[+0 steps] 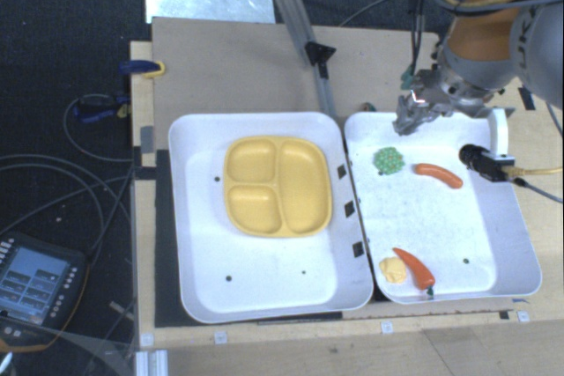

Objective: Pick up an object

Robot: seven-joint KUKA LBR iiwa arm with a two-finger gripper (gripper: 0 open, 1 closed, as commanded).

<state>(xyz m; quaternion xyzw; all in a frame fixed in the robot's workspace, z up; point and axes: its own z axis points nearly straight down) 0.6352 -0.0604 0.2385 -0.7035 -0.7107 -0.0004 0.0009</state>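
Nearest me, at the right bin's (pixel 507 229) front edge, I see a red chili pepper (pixel 414 267) touching a small yellow lump (pixel 393 270). Farther back lie a green broccoli-like piece (pixel 388 160) and an orange sausage (pixel 439 176), apart from each other. The left bin (pixel 198 216) holds a yellow divided plate (pixel 276 187). Both bins sit on a brown bench (pixel 220 66) over dark carpet with cables. My gripper (pixel 407 123) hangs over the right bin's back edge, near the green piece; I can't make out its finger spread.
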